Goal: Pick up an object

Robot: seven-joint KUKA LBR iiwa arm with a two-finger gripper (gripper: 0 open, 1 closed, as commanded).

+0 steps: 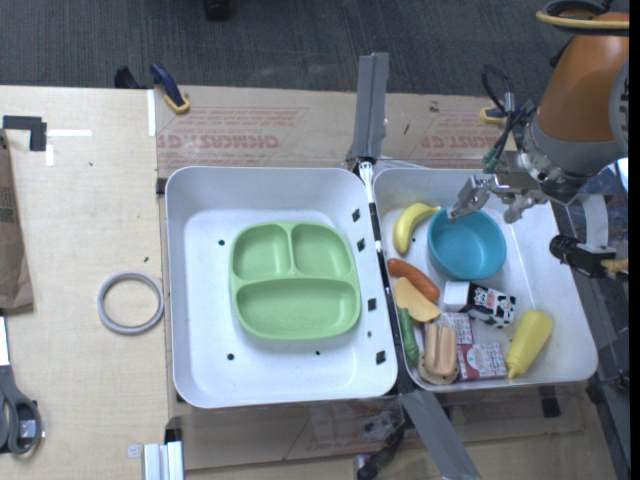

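Observation:
The right bin [560,268] holds several toys: a yellow banana [410,224], a blue bowl [467,248], an orange carrot [414,278], a black-and-white carton [491,306], a yellow bottle [528,342] and a hot dog bun [438,353]. My gripper [490,205] hangs over the far part of this bin, just above the bowl's back rim. It is open, and nothing sits between its fingers. One fingertip [464,205] points down at the bowl's far left rim.
A green divided plate [295,280] lies in the left bin [190,268]. On the bench to the left are a tape ring [130,301] and scissors [15,423]. A metal divider post [370,108] rises between the bins at the back.

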